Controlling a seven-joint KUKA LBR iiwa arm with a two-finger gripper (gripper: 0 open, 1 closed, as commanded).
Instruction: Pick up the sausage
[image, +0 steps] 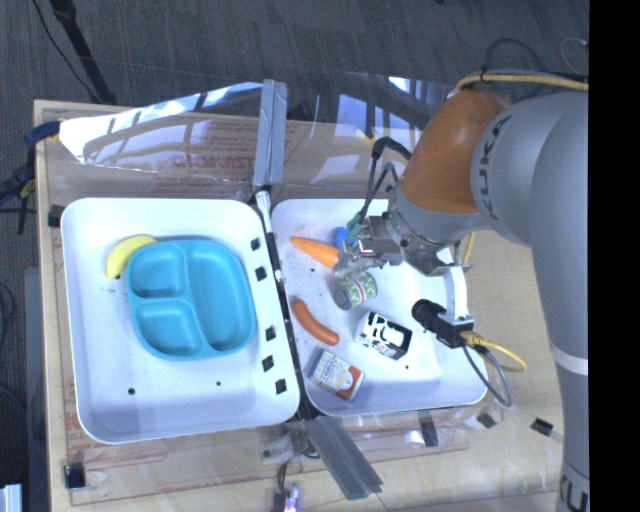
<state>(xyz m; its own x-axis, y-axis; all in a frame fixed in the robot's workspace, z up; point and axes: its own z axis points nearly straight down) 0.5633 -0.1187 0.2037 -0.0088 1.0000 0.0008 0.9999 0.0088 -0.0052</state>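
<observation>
The sausage (314, 321) lies open above; a can (355, 289) stands near; a carton (335, 373) sits just beside its lower end.

A: What does the tabletop (520, 300) carry?
B: Two white bins. The left bin (85, 330) touches the right bin (440, 375) along a divider.
A: Anything else?
B: Clear sheeting (150, 135) lies behind the left bin.

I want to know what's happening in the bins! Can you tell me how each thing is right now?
sausage: lying flat in right bin, untouched
carrot: lying flat
can: on its side under the gripper
carton: lying flat
blue plate: right way up in left bin
banana: partly tucked behind plate
</observation>
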